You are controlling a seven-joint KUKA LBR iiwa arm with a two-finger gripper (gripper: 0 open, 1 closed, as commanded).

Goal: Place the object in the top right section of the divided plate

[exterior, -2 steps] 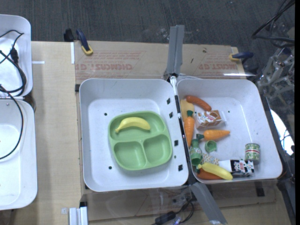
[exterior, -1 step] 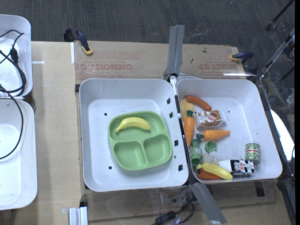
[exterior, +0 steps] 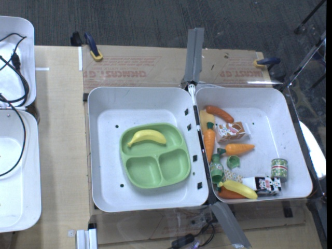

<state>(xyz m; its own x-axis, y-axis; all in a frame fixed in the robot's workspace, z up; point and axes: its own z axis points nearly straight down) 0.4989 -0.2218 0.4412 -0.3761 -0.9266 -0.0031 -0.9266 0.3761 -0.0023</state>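
Observation:
A green divided plate (exterior: pixel 154 176) lies in the left white bin (exterior: pixel 104 139). A yellow banana (exterior: pixel 148 136) rests in the plate's wide far section; the two smaller near sections hold nothing. The right bin (exterior: pixel 290 118) holds toy food: an orange sausage (exterior: pixel 220 112), two carrots (exterior: pixel 208 141) (exterior: pixel 239 149), a snack packet (exterior: pixel 231 132), a second banana (exterior: pixel 239 189), a green can (exterior: pixel 279 167) and a small milk carton (exterior: pixel 267 184).
A grey metal post (exterior: pixel 194 56) stands behind the seam between the bins. Clamps (exterior: pixel 93 46) (exterior: pixel 266 62) sit at the bench's far edge. White appliances with black cables (exterior: pixel 13 92) occupy the left side.

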